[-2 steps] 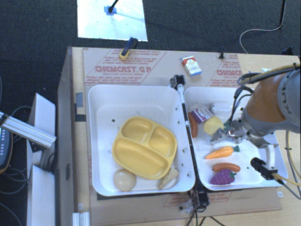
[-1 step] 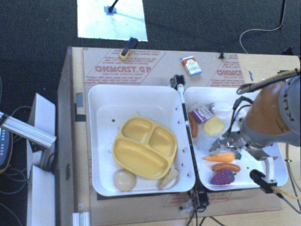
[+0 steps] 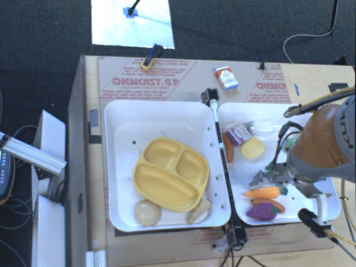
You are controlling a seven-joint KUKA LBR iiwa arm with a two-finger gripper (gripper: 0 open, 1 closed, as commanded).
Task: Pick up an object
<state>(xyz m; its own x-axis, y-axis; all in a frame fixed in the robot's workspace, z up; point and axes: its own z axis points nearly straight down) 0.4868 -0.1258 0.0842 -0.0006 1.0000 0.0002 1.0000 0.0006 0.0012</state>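
- While the task was to pick up an object, nothing looked picked up yet; every toy lay in a bin.
- The grey arm with the orange band [image 3: 328,135] reached in from the right and bent low over the right white bin [image 3: 328,207].
- Its pincer [image 3: 266,175] hung just above the orange toy carrot [image 3: 262,192]. I could not tell how it was set, and no toy showed inside it.
- Beside the carrot lay a purple toy bunch of grapes [image 3: 263,211]. Farther back sat a round yellow toy [image 3: 252,148] and a small purple packet [image 3: 240,133].
- The left white bin [image 3: 125,121] held a yellow plastic plate with three parts [image 3: 171,174].
- The grab and the lift looked still left to do, and the carrot seemed the closest thing to take.
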